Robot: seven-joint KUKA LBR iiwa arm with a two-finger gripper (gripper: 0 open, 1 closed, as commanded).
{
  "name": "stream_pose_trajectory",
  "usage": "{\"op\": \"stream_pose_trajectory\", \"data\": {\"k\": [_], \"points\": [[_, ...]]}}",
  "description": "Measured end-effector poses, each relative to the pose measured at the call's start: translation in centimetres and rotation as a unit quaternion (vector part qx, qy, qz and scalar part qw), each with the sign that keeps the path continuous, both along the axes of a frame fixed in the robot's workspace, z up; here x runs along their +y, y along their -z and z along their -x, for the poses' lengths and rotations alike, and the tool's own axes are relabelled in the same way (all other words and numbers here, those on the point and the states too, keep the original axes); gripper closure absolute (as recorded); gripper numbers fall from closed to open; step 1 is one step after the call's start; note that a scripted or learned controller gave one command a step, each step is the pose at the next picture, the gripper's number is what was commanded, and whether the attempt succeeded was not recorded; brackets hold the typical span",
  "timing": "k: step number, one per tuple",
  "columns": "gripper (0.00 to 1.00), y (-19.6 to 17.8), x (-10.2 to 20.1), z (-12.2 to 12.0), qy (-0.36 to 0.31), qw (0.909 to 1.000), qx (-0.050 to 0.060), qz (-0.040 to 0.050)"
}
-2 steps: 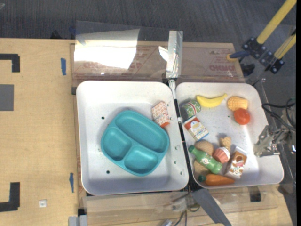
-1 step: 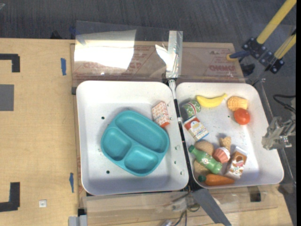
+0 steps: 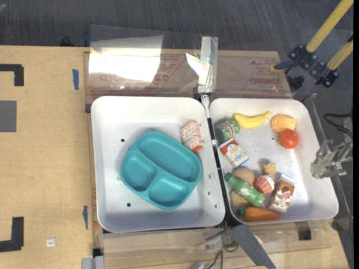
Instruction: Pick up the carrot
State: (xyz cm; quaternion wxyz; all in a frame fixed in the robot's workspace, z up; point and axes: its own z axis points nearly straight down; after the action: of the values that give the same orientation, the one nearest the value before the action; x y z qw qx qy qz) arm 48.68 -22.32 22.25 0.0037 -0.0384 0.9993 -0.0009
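Carrot (image 3: 261,213) lies at near edge of right bin (image 3: 322,202), beside green bottle (image 3: 247,191). Gripper (image 3: 328,160) hovers over bin's right rim; fingers' state cannot be told. Teal tray (image 3: 161,170) in left bin (image 3: 106,150).

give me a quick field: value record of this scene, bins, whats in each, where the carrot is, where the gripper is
left bin: teal divided tray, small red-and-white carton by its right wall
right bin: banana, corn, tomato, green can, milk carton, potato, green bottle, other small toy foods
carrot: lying flat at the right bin's near edge, beside the green bottle
gripper: over the right bin's right rim, apart from the carrot
carrot held: no
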Motion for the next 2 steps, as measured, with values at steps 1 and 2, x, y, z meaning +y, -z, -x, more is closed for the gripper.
{"op": "stream_pose_trajectory", "data": {"k": [1, 2], "points": [[1.0, -1.9, 3.0, -2.2, -0.024, 0.9997, -0.001, 0.0002], [1.0, 10.2, 2.5, -1.8, -0.144, 0.9896, -0.001, 0.0014]]}}
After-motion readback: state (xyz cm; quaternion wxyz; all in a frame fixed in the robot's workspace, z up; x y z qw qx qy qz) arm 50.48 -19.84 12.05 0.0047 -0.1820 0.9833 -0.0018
